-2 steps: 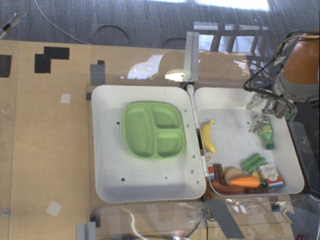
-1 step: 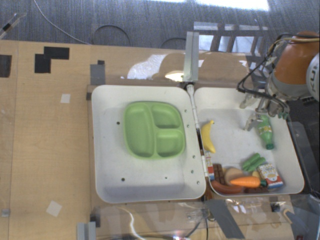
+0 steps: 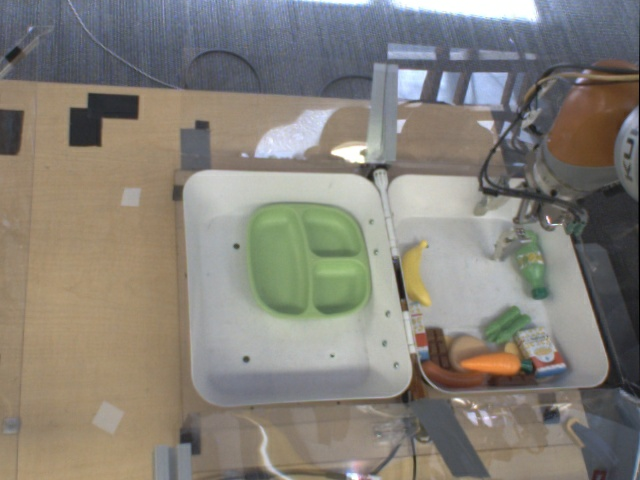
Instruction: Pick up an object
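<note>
Risk of a missed grasp: the gripper (image 3: 515, 236) hangs just above the green bottle (image 3: 533, 267) in the right bin (image 3: 590, 368); whether it grips anything cannot be told. The bottle lies on its side and could roll away. Beyond the bottle, a banana (image 3: 415, 273), green pods (image 3: 506, 323), carrot (image 3: 492, 364) and small carton (image 3: 540, 350). Left bin (image 3: 210, 368) holds a green divided plate (image 3: 306, 259).
</note>
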Robot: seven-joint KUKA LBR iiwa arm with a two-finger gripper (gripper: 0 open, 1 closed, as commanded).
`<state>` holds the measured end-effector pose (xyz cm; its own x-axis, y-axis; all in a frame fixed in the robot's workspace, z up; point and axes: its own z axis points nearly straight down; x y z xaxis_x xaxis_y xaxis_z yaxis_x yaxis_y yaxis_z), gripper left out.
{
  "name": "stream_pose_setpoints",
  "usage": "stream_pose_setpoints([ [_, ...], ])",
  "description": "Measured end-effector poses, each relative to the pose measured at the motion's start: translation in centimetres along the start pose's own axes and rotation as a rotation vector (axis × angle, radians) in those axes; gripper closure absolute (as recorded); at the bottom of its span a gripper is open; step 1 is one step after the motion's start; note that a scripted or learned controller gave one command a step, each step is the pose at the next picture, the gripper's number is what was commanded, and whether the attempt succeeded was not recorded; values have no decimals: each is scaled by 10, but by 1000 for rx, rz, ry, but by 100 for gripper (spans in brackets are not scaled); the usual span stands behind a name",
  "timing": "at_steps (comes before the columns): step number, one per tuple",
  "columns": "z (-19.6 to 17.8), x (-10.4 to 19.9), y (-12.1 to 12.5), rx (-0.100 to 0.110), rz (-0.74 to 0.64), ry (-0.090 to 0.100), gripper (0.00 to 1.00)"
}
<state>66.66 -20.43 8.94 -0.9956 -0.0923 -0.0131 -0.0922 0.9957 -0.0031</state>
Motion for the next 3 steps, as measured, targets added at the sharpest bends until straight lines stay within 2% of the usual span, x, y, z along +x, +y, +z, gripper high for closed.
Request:
stream_pose_setpoints([
  [1, -1, -6, 6, 2, -194, 1, 0],
  [2, 0, -2, 0, 0, -186, -1, 0],
  [3, 1, 24, 3, -1, -135, 1, 0],
])
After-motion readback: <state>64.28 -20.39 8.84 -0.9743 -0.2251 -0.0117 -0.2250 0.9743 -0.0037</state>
